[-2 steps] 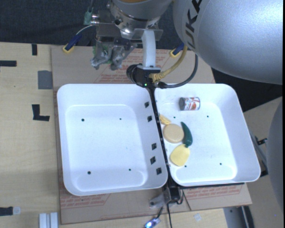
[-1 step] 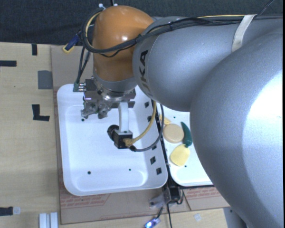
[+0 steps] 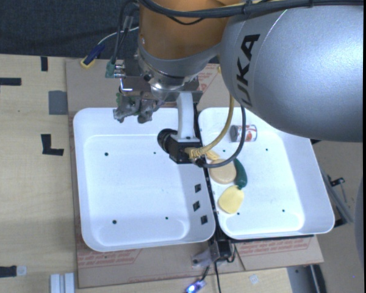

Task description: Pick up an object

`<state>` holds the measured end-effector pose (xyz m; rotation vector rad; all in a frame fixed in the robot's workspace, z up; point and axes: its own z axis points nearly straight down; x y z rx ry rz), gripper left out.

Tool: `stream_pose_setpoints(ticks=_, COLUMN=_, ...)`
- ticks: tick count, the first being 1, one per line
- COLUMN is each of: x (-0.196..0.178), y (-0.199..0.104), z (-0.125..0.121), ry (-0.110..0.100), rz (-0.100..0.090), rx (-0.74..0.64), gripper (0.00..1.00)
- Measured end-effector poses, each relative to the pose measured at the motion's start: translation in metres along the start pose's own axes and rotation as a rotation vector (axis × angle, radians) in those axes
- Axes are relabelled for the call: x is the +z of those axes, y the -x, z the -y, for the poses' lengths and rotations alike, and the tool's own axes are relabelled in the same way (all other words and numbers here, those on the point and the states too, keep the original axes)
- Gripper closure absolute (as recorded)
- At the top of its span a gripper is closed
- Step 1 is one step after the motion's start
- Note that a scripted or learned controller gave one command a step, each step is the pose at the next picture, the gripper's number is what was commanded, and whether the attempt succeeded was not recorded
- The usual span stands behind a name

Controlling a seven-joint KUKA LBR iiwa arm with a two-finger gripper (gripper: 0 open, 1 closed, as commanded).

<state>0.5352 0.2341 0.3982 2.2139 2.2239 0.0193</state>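
My gripper [image 3: 134, 112] hangs over the far rim of the left bin [image 3: 97, 224], near its back left corner, with no object seen at it. The loose objects lie in the right bin [image 3: 305, 218], well to the gripper's right. Against that bin's left wall sits a pale yellow round piece [image 3: 220, 174], with a dark green curved piece [image 3: 240, 177] touching it. Just in front of them lies a yellow lump [image 3: 230, 201]. At the back of the bin lies a small silver can with a red end [image 3: 246, 133], partly hidden by the arm.
The big grey and orange arm covers the back of the right bin and the divide between the bins. Brown cardboard [image 3: 91, 267] lies under both bins. Black marks [image 3: 49, 144] and a grey patch [image 3: 58, 101] sit on the bench at left.
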Motion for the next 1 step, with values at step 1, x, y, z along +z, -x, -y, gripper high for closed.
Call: stream_pose_setpoints(ticks=1, x=-0.1424, y=0.0041, z=-0.0321, ry=0.005, rz=0.000, rx=0.002, gripper=1.00)
